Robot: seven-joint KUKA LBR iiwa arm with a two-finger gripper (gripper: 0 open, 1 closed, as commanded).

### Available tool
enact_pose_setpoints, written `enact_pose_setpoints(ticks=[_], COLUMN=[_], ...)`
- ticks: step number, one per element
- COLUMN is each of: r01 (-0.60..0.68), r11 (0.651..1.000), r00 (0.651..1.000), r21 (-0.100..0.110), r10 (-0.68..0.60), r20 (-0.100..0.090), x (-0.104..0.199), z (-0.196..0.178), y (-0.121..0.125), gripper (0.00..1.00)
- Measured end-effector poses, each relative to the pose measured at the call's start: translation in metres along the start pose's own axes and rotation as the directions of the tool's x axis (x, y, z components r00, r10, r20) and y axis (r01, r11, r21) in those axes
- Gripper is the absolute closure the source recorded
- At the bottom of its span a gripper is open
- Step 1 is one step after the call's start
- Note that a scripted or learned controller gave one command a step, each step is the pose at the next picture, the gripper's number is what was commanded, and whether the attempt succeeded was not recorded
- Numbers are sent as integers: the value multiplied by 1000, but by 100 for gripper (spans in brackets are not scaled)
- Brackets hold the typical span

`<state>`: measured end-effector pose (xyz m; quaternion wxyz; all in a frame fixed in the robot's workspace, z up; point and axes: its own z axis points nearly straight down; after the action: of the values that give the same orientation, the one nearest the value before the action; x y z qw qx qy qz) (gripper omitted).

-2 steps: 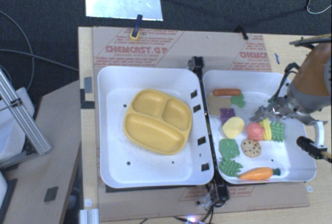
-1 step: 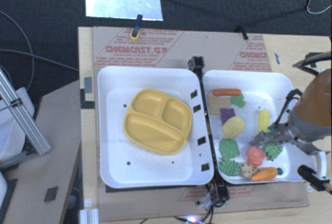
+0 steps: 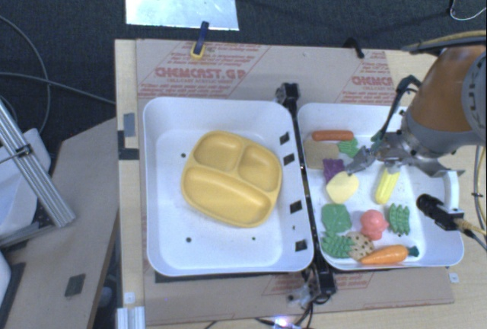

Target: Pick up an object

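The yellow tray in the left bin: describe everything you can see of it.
The yellow tray is a rounded, glossy, plastic-looking meal tray with three hollows: one long one along its near side and two smaller ones behind it. It lies flat and right side up, turned at a slant, near the middle of the left bin. Its hollows hold nothing, and it touches just the bin floor.

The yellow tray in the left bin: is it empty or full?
Empty: the yellow tray shows three bare compartments; the toy foods lie in the right bin.
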<state>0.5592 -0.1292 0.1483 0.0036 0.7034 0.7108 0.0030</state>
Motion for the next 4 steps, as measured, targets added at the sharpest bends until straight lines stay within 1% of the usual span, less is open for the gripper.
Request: enact_pose_setpoints(ticks=[1,2,3,4], r01=[-12,-3,-11,-15], r11=[1000,1000,1000,1000], r00=[1000,1000,1000,1000], r21=[13,2,4,16], r10=[12,3,11,15], r20=[-3,-1,3,-7], x=[19,35,-16,-70], z=[66,63,63,64], y=[-76,-2,24,-79], gripper=[0,0,0,0])
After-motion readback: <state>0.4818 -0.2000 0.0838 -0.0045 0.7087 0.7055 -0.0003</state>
